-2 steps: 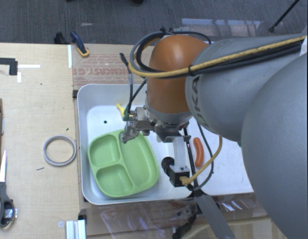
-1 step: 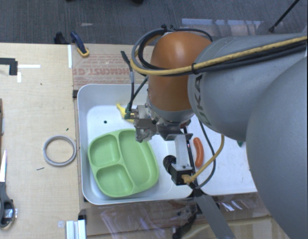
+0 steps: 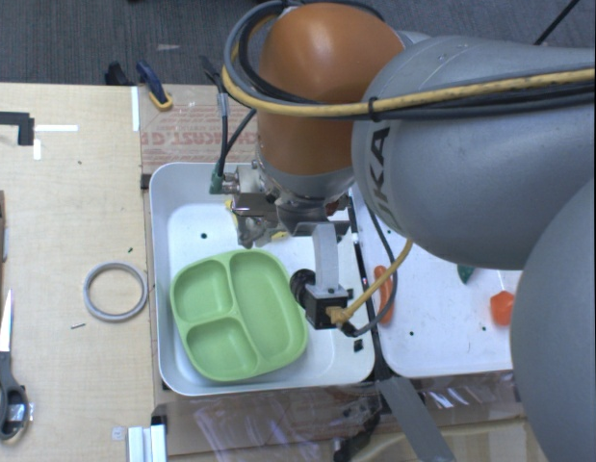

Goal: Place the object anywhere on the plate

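the gripper (image 3: 254,227) is hanging over the back part of the left bin (image 3: 194,221), just at the far rim of the green plate (image 3: 238,316). the wrist is hiding too much of it to tell whether it is open or closed. the plate is lying flat in that bin at 6 o'clock from the gripper, with its three compartments facing up. at 3 o'clock from the plate, across the wall between the bins, an orange piece (image 3: 380,290) is lying at the left side of the right bin (image 3: 432,330), partly crossed by cables. a second orange thing (image 3: 502,306) is sitting further toward 3 o'clock in that bin, and a small teal bit (image 3: 466,274) is resting near it at 10 o'clock. on the counter (image 3: 66,210), at 9 o'clock from the plate, a tape ring (image 3: 115,290) is lying apart from the bin, with scissors (image 3: 4,397) at 7 o'clock from it.
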`<move>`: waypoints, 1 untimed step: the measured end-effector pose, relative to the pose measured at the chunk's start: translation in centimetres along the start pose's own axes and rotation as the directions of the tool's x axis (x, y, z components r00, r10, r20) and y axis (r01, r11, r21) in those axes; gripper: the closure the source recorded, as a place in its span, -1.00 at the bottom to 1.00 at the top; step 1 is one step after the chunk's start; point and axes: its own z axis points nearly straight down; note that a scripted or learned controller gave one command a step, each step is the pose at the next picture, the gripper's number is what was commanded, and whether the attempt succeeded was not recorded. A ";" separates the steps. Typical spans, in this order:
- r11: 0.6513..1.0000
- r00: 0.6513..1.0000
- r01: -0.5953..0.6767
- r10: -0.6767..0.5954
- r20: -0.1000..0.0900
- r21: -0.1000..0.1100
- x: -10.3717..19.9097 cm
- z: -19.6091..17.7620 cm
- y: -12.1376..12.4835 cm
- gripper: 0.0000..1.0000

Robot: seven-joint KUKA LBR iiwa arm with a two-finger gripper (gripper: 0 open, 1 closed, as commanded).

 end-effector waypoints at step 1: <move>1.000 1.000 -0.006 0.006 0.000 0.003 -0.1 12.7 -2.7 1.00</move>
